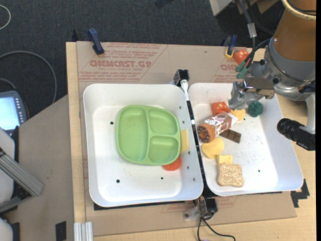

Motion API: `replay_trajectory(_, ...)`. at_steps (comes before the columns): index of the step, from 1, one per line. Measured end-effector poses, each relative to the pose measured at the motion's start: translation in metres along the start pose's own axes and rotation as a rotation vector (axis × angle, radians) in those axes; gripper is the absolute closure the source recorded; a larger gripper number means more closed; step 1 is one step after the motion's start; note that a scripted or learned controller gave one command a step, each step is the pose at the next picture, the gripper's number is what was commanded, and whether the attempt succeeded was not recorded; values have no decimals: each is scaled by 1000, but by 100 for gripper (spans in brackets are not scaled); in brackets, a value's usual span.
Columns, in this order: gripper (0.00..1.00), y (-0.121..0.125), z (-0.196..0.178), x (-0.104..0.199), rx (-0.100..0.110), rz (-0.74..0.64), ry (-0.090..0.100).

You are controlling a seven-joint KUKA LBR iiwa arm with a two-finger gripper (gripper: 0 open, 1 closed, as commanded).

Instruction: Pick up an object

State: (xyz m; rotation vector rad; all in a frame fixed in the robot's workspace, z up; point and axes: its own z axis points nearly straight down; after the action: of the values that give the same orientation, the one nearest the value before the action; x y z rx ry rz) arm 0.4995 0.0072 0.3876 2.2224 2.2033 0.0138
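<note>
Two white bins on the table. Left bin [95, 149]: green divided plate [148, 134], red piece [172, 165] at its lower edge. Right bin [281, 174]: donut packet [214, 126], chocolate bar [231, 135], yellow shape [212, 148], cracker [230, 175]. Gripper [243, 102] low over the far toys by the teal piece [256, 108]; jaws' state cannot be told.

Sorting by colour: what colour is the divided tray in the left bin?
Light green tray, clearest in the camera view.
</note>
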Motion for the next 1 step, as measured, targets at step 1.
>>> replay_trajectory(1,100,-18,81,51,24,-13,3)
